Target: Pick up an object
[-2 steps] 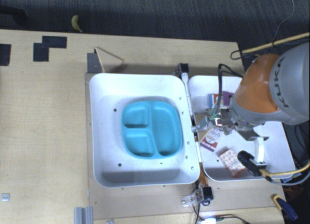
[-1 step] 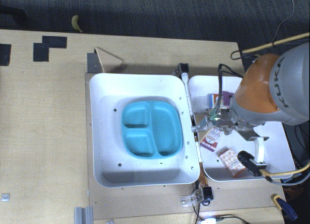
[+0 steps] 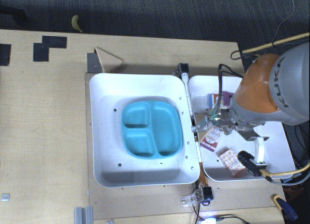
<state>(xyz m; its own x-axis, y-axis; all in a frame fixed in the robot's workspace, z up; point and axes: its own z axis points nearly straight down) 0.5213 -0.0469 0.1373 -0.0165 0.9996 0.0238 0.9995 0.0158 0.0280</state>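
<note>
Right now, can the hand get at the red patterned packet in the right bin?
Probably yes. The hand hangs over the right bin, and the red patterned packet lies uncovered on its floor, apart from the maroon packet.

Wood bench (image 3: 43,145) w/ 2 white bins (image 3: 104,136)

The grey arm (image 3: 290,85) bears dark letters, "KUK" legible; the packet (image 3: 229,161) print is too small to read.

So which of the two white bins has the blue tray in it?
The bin farther from the arm: the blue three-compartment tray lies in it. The other bin, under the arm, holds small packets instead.
</note>
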